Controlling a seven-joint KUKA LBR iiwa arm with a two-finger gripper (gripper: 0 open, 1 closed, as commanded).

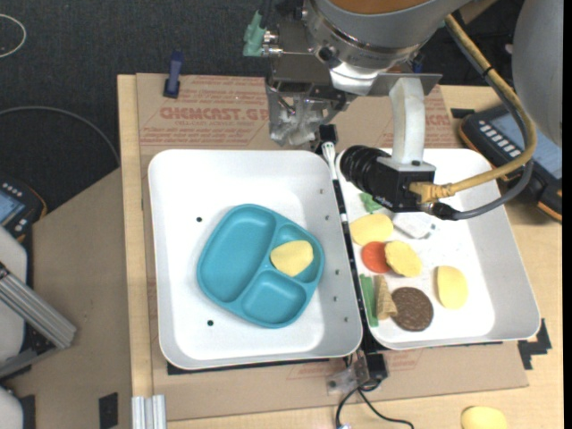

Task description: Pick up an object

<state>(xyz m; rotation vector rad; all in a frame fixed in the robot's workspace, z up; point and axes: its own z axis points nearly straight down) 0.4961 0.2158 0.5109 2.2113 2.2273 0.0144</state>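
A teal divided plate [246, 266] lies in the left bin [174, 195], with a pale yellow food piece [291, 257] in its right compartment. The right bin [500, 266] holds several toy foods: a yellow piece [371, 229], a red slice [374, 256], another yellow piece [403, 259], a yellow oval [451, 286], a brown round patty [413, 308] and a green strip [365, 295]. My gripper [302, 121] hangs over the far rim of the left bin, near the divide between the bins, above and apart from all the food.
A black cylindrical unit [382, 175] with a yellow cable [474, 182] on the arm overhangs the far end of the right bin. A blue clip [172, 75] lies on the cardboard behind the left bin. A yellow item [483, 416] rests off the bins at front right.
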